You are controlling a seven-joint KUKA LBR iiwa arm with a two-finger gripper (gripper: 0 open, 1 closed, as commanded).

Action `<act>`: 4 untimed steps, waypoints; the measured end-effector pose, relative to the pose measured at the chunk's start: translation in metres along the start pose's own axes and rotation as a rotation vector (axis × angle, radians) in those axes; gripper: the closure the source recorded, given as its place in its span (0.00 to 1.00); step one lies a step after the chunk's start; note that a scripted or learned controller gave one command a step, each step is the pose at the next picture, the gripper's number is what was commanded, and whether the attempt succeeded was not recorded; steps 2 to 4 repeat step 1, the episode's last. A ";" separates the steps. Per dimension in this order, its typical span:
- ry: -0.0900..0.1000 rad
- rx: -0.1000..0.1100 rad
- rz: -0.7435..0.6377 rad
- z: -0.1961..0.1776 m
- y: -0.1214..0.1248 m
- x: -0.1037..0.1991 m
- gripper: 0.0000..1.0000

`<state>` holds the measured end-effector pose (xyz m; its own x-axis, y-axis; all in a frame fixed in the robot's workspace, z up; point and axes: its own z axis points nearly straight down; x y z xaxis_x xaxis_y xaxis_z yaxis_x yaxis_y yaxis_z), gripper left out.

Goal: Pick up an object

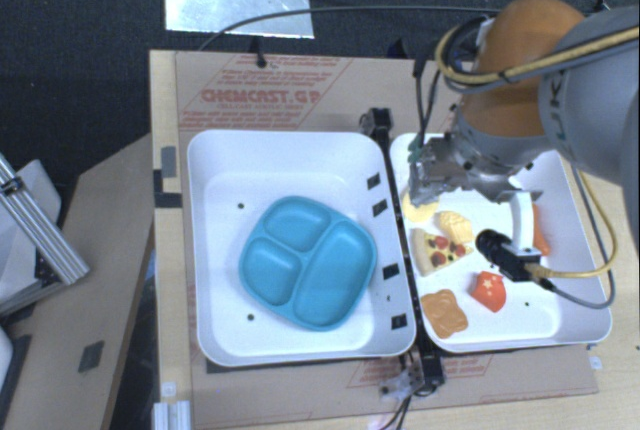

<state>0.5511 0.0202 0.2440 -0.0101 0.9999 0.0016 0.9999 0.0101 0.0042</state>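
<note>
Watch the crowding first. Your pincer [424, 186] hangs low over the left end of the right bin [592, 316], hard by the wall it shares with the left bin [215, 218]. From this slant you cannot tell whether it is wide or narrow, and nothing shows gripped in it.

The likeliest thing to pick is the pale yellow piece [418, 214] just under the pincer, against that left wall. Judging from this, three things could spoil the try:
- The wall may block one side of the pincer, so it closes on the rim or on air.
- The piece looks flat and low, so it may slide along the bin floor when squeezed.
- The yellow chunk [456, 224] and the pizza slice [438, 250] lie just beside it, so a slightly off descent could nudge them or catch two things at once.

The right bin also holds:
- a brown lump [445, 312] near the front
- a red piece [489, 290] beside it
- a white piece [520, 214] and an orange stick [540, 230], possibly a carrot, towards the right side

The left bin holds a single blue divided plate [308, 261], lying flat and well apart from the pincer. Both bins sit on the desk [120, 208].
</note>
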 end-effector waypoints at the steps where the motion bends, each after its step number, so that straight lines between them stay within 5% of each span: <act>1: -0.001 0.002 0.001 0.016 0.013 0.048 1.00; 4: -0.001 0.002 0.001 0.016 0.013 0.048 1.00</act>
